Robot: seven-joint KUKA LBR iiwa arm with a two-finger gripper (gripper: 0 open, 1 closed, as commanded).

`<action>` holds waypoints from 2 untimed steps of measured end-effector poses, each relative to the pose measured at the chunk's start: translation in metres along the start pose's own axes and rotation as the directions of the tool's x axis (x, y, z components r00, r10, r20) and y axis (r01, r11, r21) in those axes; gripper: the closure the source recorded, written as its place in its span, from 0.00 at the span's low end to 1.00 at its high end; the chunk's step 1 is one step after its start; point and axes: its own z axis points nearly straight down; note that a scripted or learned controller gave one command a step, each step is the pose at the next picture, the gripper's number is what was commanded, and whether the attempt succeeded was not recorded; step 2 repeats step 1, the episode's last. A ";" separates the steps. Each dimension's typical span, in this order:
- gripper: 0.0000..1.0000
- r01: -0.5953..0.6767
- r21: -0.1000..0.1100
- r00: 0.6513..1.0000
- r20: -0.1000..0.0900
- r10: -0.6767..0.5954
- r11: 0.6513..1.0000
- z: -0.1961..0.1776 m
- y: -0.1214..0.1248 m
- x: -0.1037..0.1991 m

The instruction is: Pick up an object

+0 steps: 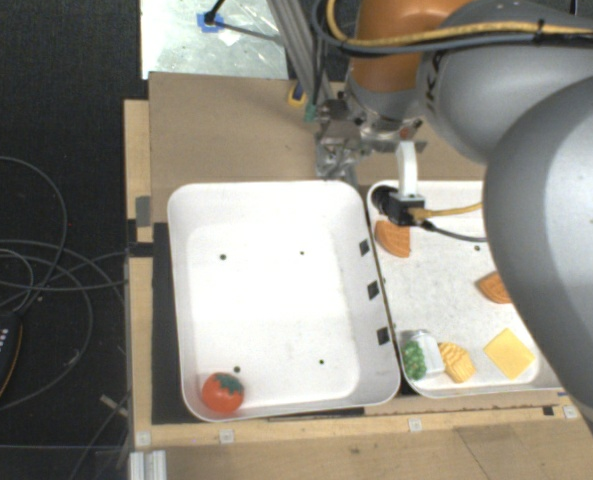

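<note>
Claw (334, 160) hangs at the far rim of the left bin (276, 298); wide or narrow, I cannot tell. Closest to it, an orange piece (394, 239) lies in the right bin (446, 278); a red tomato (222, 392) sits well away, in the left bin's near corner

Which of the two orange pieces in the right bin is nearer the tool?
The upper orange piece, farther left; the lower orange piece lies farther right and nearer the camera.
</note>
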 end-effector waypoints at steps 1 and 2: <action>0.00 -0.004 -0.001 1.000 0.003 0.004 1.000 0.000 0.001 -0.004; 0.00 -0.004 -0.001 1.000 0.003 0.004 1.000 0.000 0.001 -0.004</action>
